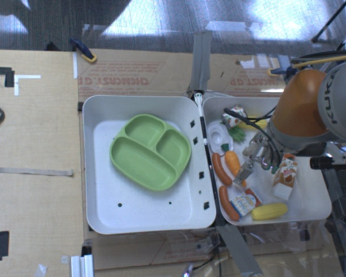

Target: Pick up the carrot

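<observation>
The orange carrot (232,162) lies in the right bin (311,212), its green top (237,134) pointing to the far side. My gripper (249,165) hangs just to the right of the carrot, low over the bin. It is open, and nothing shows between its fingers. One fingertip (241,178) is close to the carrot's near end. The grey arm with its orange band (300,105) reaches in from the right and hides part of the bin's far right side.
Left of the carrot lies a sausage (219,167), with a second sausage (228,203), a small snack pack (244,202) and a corn cob (269,212) nearer the front. A juice carton (284,178) is to the gripper's right. The left bin (98,201) holds a green divided plate (150,152).
</observation>
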